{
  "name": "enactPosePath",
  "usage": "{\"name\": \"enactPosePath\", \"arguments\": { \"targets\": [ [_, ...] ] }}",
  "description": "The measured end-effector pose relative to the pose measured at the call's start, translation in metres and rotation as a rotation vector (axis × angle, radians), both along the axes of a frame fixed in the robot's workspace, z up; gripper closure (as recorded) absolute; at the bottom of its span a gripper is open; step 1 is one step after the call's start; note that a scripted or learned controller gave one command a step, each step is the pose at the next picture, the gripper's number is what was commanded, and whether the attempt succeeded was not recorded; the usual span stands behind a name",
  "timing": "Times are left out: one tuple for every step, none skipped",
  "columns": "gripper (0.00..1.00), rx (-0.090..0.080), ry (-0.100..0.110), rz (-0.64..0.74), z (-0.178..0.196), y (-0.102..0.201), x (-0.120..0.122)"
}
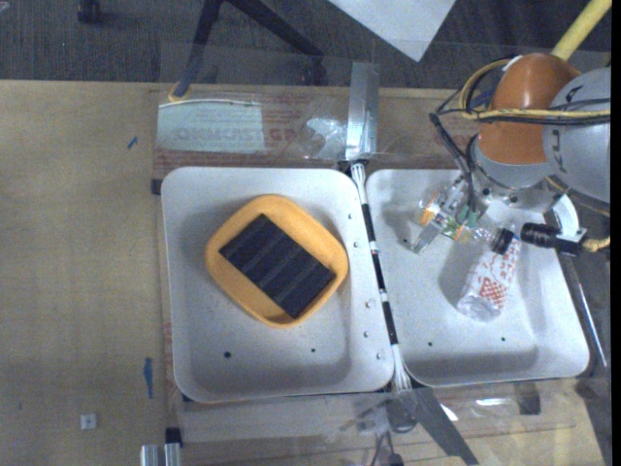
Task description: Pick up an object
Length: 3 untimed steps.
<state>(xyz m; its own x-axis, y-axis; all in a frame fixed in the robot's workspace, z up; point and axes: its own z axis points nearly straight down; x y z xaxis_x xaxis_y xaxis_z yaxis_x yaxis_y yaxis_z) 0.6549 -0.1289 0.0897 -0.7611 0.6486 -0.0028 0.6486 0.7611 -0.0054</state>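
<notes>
Counter (pixel 78 260) has two bins. Left bin (pixel 194 357): yellow tray (pixel 277 260) mid-bin. Right bin (pixel 543 357): arm (pixel 529 115) over top edge, claw (pixel 441 214) low near the upper left, grip state unclear. Wrapper (pixel 488 280) just beside, untouched. Approach step, I'd say; next: centre on wrapper, descend, close.
</notes>
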Motion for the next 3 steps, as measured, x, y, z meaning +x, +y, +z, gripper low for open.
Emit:
{"name": "enactPosePath", "arguments": {
  "targets": [
    [0.00, 0.002, 0.003, 0.000, -0.002, 0.001, -0.001],
    [1.00, 0.001, -0.002, -0.002, 0.009, 0.000, 0.000],
    [1.00, 0.004, -0.008, 0.155, 0.139, 0.020, -0.004]
  ]
}}
